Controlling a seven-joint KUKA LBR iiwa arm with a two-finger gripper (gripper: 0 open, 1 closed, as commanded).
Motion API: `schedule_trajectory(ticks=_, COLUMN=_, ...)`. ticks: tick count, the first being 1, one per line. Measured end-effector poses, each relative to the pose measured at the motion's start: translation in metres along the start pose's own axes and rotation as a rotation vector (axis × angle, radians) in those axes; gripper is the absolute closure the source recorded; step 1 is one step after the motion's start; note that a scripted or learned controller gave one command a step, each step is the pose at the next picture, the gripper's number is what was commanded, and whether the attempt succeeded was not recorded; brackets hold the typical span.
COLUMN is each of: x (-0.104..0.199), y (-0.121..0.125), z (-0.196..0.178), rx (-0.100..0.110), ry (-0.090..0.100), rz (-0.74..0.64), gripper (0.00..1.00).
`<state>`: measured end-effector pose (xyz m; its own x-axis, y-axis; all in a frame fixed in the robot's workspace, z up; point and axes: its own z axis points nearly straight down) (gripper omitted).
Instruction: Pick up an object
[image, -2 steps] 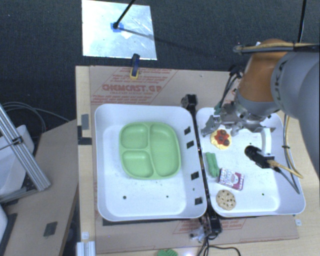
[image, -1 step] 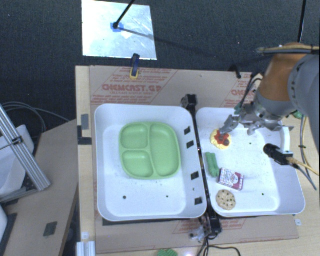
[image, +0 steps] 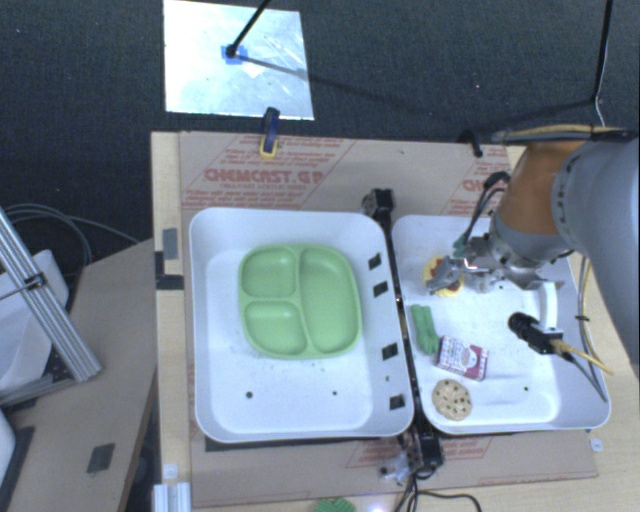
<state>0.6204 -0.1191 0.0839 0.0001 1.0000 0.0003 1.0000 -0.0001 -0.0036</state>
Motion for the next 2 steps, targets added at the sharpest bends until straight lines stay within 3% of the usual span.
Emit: schedule_trajectory(ticks=2, x=-0.016, y=0.012, z=-0.001, rx=-0.007, ry=0.0, rz=-0.001, gripper=0.0)
